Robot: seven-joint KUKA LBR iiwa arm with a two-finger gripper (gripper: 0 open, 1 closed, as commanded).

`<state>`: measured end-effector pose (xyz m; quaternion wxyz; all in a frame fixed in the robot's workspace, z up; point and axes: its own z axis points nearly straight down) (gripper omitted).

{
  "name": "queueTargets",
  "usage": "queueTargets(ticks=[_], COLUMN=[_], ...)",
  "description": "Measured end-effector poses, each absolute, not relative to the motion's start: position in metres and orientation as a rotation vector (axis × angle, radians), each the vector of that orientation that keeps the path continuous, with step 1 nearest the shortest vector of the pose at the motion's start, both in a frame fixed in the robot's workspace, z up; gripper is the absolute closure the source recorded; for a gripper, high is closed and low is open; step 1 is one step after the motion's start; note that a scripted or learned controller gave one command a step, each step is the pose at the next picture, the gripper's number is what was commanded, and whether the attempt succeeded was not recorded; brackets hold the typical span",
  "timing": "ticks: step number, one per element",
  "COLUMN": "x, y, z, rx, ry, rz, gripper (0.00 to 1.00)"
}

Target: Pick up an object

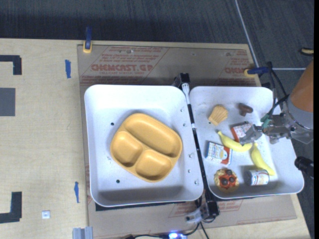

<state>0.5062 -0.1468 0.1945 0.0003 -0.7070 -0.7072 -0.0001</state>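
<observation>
With the claw (260, 129) low in the right bin (289, 185), its spread impossible to tell, right beside the red packet (240, 130) and banana (249, 151), it could easily nudge both and grab neither.

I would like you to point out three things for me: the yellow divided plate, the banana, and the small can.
yellow divided plate (145, 146), camera view, on the ridge where its compartments meet.
banana (261, 160), camera view, on the thick lower part of the fruit.
small can (257, 178), camera view, on the middle of its label.
</observation>
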Motion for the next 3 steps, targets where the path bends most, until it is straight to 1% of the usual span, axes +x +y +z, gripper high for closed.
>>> queueTargets(ticks=[1,2,3], x=[0.481,0.483,0.482], y=[-0.094,-0.095,-0.095], z=[0.086,0.097,0.097], rx=[-2.222,-2.229,-2.229], ry=[-2.223,-2.227,-2.227], rz=[-0.005,-0.009,-0.009], gripper=[0.00,1.00,0.00])
